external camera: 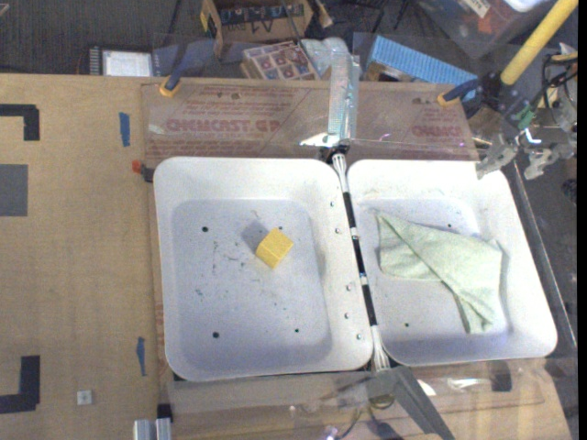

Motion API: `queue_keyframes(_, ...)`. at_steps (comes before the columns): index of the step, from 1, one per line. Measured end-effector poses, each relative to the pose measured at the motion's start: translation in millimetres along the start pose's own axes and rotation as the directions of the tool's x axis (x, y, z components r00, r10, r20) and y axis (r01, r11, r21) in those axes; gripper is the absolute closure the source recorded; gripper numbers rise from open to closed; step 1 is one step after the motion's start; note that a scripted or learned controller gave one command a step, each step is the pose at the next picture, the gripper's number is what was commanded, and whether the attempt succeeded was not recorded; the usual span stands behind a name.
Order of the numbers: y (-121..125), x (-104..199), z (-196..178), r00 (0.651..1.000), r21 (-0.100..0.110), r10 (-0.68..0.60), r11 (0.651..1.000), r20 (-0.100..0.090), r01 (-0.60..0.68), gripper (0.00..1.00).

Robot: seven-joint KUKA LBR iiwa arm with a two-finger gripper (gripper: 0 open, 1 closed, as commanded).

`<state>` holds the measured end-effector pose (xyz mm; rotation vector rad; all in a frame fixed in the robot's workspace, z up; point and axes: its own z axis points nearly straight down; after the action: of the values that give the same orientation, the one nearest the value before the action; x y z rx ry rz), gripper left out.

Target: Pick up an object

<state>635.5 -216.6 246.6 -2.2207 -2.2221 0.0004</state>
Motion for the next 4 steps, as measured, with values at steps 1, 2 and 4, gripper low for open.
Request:
queue_keyframes(1, -72, 84, 93, 0.980, 0.001, 0.199, 0.980, 0.000, -0.199, 0.00)
queue_keyframes(2, -149, 14, 26, 1.000, -0.001, -0.013, 1.000, 0.000, 0.013, 0.00)
queue_keyframes(4, -149, 84, 27, 0.953, -0.004, -0.302, 0.953, 0.003, 0.302, 0.00)
